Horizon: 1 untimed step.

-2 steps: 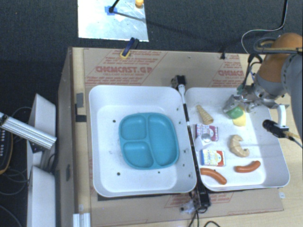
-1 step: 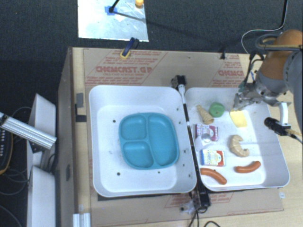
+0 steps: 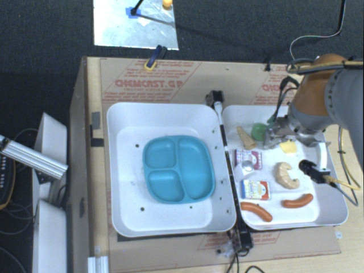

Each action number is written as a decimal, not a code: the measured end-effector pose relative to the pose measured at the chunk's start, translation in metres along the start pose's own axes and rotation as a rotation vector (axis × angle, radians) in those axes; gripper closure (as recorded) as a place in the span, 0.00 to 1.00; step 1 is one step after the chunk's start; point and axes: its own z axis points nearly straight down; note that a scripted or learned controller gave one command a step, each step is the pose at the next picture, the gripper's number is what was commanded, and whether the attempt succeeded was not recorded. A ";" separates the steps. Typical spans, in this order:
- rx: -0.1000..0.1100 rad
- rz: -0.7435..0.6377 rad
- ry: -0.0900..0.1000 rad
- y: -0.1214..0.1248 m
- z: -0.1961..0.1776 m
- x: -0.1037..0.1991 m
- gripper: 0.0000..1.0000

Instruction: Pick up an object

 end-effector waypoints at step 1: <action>-0.001 0.001 -0.001 0.000 0.000 -0.001 0.00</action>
